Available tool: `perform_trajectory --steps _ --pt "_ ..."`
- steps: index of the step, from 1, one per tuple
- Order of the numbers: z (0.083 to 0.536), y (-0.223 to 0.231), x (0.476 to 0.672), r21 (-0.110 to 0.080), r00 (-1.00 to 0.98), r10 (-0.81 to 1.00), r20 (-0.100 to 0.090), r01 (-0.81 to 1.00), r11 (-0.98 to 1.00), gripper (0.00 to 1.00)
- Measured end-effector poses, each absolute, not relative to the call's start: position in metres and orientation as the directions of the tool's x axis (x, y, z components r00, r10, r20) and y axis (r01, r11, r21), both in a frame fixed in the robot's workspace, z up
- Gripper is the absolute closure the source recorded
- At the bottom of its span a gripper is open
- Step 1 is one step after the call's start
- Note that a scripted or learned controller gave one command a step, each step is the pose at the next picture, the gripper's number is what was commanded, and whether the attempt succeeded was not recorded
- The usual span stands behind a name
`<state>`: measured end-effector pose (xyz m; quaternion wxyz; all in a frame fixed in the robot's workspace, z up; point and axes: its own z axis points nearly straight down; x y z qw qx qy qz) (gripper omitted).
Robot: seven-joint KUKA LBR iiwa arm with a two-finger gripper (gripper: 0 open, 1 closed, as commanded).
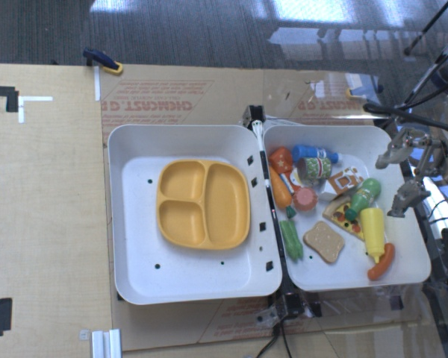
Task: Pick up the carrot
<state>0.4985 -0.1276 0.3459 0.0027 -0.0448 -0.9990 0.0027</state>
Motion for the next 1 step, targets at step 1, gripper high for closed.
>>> perform_trajectory --steps 1 --pt "0.4529 -0.192 0.5178 -0.002 -0.921 0.389 0.0 0.389 0.921 0.0"
